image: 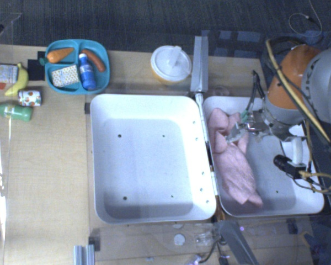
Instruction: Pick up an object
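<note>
A pink soft cloth-like object lies along the left side of the right bin, stretching from the bin's far left corner toward its near wall. My gripper reaches in from the right and sits low over the upper part of this pink object, right at its surface. The grey arm with its orange band stands over the bin's far right corner. The wrist body hides the spot where the gripper meets the pink object.
The left bin lies beside the right one, with a metal divider rail between them at the back. A white lidded cup, a blue tray of toy food and small toys rest on the bench. Cables hang over the right bin's right side.
</note>
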You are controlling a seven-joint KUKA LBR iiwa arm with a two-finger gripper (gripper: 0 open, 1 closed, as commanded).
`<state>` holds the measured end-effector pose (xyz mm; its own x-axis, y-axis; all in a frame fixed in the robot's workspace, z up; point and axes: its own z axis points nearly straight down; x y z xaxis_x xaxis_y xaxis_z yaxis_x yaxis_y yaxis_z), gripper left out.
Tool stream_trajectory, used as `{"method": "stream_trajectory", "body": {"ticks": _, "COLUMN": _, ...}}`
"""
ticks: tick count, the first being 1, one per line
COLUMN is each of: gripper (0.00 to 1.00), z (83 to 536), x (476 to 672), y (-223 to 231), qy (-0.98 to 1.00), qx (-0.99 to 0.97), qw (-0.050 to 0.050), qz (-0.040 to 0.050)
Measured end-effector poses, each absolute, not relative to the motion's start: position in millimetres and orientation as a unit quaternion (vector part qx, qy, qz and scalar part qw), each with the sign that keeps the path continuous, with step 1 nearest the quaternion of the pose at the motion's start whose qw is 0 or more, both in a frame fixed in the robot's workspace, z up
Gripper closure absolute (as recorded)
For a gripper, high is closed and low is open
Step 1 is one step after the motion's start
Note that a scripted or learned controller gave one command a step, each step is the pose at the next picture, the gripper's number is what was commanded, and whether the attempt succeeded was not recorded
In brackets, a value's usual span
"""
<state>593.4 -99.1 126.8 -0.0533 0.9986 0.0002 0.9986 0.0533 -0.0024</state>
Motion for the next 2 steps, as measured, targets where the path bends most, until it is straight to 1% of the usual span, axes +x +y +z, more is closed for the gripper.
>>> {"method": "stream_trajectory", "body": {"ticks": 1, "gripper": 0.00, "z": 182, "x": 500.3, "y": -72, "qy": -0.798, "qx": -0.602, "qw": 0.001, "qz": -0.0002}}
{"method": "stream_trajectory", "body": {"ticks": 2, "gripper": 0.00, "z": 90, "x": 505.4, "y": -115, "qy": -0.756, "qx": -0.654, "qw": -0.006, "qz": -0.0053}}
